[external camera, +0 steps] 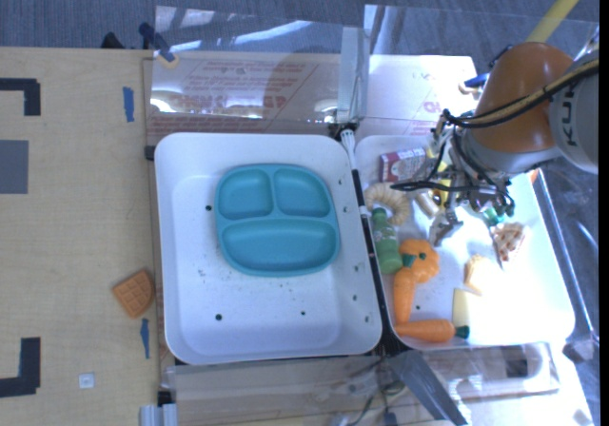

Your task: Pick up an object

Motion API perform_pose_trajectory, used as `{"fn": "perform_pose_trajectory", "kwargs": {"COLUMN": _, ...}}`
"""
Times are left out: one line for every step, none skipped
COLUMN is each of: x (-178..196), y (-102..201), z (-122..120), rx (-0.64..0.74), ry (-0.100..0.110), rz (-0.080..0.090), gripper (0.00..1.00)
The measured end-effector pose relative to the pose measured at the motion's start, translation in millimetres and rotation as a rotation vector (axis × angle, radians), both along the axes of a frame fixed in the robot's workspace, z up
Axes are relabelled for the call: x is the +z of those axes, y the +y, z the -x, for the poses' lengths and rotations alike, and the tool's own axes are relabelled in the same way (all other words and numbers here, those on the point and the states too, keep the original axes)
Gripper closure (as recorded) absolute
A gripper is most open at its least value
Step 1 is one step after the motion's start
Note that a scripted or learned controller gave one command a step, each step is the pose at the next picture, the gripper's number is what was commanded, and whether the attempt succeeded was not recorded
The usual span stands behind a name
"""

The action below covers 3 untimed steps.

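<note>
My gripper [445, 222] hangs low in the right bin [533, 319], under the orange wrist band and a tangle of cables. It hovers just above and to the right of an orange pumpkin-like toy [420, 257]. To its left lie a beige ring [388, 197] and a green piece [385, 240]. A reddish packet [403, 165] sits behind it. A waffle piece [508, 238] lies to its right. Two carrots [404, 296] [427, 329] and two pale yellow chunks [473, 272] [462, 303] are nearer the front. Nothing is seen held.
The left bin [190, 300] holds a teal divided plate [276, 220]. A small waffle toy [133, 293] lies on the wooden bench left of the bins. A clear plastic sheet [247, 82] stands behind the bins.
</note>
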State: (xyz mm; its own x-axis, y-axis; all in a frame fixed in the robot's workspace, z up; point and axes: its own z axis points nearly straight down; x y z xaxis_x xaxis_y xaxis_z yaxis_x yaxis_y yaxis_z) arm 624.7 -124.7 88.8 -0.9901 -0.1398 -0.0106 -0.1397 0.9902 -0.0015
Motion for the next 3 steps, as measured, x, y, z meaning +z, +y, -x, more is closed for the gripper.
{"fn": "perform_pose_trajectory", "kwargs": {"x": 0, "y": -22, "z": 21, "rx": -0.094, "ry": 0.0, "rz": -0.001, "gripper": 0.0}}
{"fn": "perform_pose_trajectory", "kwargs": {"x": 0, "y": -13, "z": -22, "rx": -0.06, "ry": 0.004, "rz": 0.001, "gripper": 0.0}}
{"fn": "perform_pose_trajectory", "kwargs": {"x": 15, "y": -12, "z": -27, "rx": -0.059, "ry": -0.014, "rz": 0.003, "gripper": 1.0}}
